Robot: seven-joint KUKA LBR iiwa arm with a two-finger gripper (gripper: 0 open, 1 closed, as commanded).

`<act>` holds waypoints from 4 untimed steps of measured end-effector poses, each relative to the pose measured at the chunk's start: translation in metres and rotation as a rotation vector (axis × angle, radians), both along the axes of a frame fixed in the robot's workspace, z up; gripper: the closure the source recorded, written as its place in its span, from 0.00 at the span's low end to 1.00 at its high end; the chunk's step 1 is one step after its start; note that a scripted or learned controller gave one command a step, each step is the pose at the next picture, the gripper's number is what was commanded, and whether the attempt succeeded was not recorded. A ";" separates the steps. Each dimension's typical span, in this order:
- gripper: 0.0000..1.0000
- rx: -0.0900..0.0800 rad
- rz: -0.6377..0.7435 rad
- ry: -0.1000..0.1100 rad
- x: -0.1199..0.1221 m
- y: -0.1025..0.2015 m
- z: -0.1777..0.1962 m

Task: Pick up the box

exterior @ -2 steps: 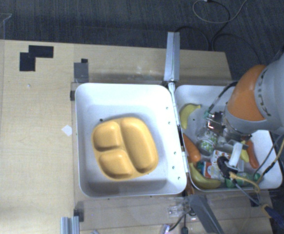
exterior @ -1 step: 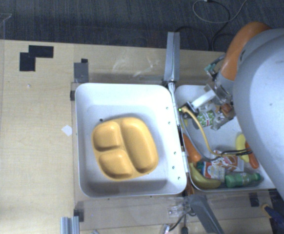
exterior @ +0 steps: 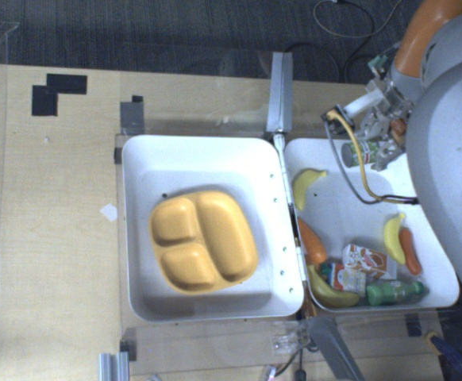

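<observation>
The grey arm's gripper hovers above the right white bin's far corner; its jaws' state cannot be told. The small red-and-white carton box lies near that bin's front edge among bananas and carrots, so the approach step is in hand and the next move likely calls for travelling over it and descending.

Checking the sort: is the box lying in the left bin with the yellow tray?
No, the box lies in the right bin among fruit; the left bin holds the yellow tray.

I see the box, a small white and red carton, lying flat and slightly tilted in the right bin, near its front wall, touching the green bottle.
</observation>
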State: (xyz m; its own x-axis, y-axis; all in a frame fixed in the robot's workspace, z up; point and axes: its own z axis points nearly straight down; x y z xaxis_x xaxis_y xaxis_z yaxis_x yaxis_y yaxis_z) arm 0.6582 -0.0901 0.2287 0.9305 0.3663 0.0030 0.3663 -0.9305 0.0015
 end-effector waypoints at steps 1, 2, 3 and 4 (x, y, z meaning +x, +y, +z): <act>1.00 0.001 -0.074 0.001 -0.034 0.004 -0.046; 1.00 0.002 -0.087 0.000 -0.059 -0.022 -0.133; 1.00 0.003 -0.170 -0.002 -0.016 0.047 0.004; 1.00 0.002 -0.171 0.001 0.004 0.011 -0.009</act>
State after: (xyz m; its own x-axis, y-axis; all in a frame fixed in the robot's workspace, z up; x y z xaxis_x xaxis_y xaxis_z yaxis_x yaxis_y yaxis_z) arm 0.6620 -0.0787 0.2198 0.9793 0.2024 0.0028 0.2024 -0.9793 -0.0002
